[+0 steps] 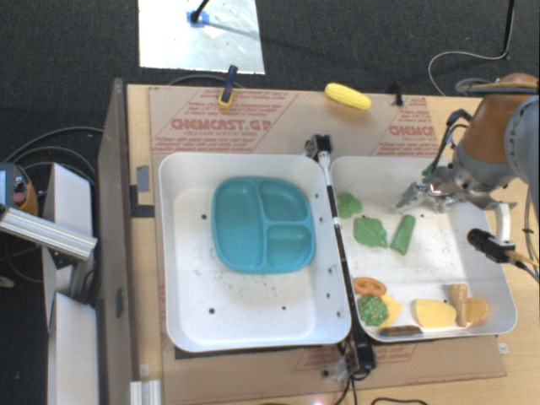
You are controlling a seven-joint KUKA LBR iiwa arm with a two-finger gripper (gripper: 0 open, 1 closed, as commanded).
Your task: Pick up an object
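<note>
The right bin holds several small toy foods. Two green leafy pieces lie near its left wall, with a green cylinder beside them. Along the front lie an orange ring, a green broccoli-like piece, a yellow wedge, a tan piece and a brown stick. My gripper hangs low over the back middle of this bin, just up and right of the green cylinder, with nothing visibly in it.
The left bin bears a teal divided plate. A yellow toy and a blue-and-yellow clamp rest on the cardboard behind the bins. The arm's grey body stands over the right bin's far right corner.
</note>
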